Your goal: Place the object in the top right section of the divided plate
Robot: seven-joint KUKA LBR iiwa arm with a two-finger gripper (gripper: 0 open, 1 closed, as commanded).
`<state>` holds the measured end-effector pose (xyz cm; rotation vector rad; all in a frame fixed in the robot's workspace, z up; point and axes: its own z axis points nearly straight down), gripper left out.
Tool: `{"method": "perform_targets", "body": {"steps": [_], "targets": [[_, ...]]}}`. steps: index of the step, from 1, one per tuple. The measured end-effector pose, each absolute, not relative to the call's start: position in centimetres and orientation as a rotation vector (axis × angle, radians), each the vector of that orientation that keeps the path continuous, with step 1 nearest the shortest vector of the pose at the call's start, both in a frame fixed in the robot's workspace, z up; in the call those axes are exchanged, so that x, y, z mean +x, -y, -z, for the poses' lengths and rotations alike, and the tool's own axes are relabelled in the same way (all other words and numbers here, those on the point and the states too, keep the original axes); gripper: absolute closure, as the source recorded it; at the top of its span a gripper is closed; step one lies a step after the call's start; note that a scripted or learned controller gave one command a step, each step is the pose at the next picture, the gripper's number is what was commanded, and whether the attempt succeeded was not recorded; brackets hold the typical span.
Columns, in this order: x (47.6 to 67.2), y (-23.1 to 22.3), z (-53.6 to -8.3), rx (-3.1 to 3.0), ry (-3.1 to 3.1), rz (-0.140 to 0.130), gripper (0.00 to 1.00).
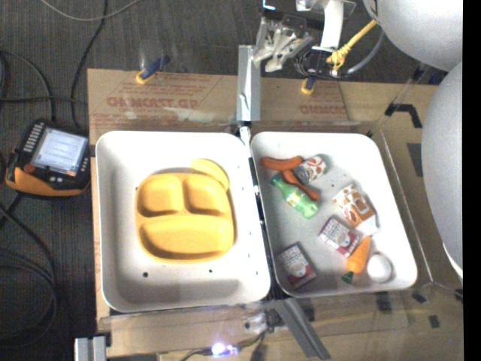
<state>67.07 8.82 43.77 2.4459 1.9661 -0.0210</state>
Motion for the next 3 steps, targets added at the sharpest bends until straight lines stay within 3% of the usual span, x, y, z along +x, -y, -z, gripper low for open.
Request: {"method": "perform_targets", "body": {"steps": [3], "targets": [[67.4,-9.1,-45.6,2.439,-1.969,0.053,1.0]]}}
